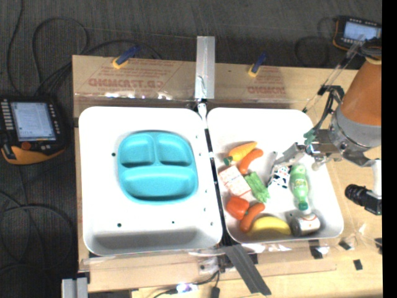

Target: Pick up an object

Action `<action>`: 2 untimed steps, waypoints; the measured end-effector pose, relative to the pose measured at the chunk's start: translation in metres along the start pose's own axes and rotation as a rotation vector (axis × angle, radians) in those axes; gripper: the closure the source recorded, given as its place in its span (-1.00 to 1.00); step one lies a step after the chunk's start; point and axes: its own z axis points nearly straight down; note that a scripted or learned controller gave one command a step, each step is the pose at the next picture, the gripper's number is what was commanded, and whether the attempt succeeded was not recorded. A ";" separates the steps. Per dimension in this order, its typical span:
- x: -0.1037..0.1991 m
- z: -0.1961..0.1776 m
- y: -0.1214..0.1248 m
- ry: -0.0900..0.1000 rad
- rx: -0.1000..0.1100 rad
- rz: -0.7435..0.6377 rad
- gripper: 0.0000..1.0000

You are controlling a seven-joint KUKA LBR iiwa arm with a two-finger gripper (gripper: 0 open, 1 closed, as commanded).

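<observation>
Toy food is all piled in the right bin (322,141): green bottle (299,187), banana (270,225), carrot (241,149) and more. Gripper (280,160) hangs over that pile with its fingers spread, nothing between them. Left bin (99,166) has a blue divided plate (158,166).

A blue sectioned tray (157,174) lies in the left white bin (99,228). Two blue-and-yellow clamps (125,56) grip the table's (360,228) far edge.
</observation>
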 end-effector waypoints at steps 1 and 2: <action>-0.003 0.128 0.030 -0.003 -0.009 -0.165 -1.00; -0.031 0.142 0.055 -0.015 -0.046 -0.205 -1.00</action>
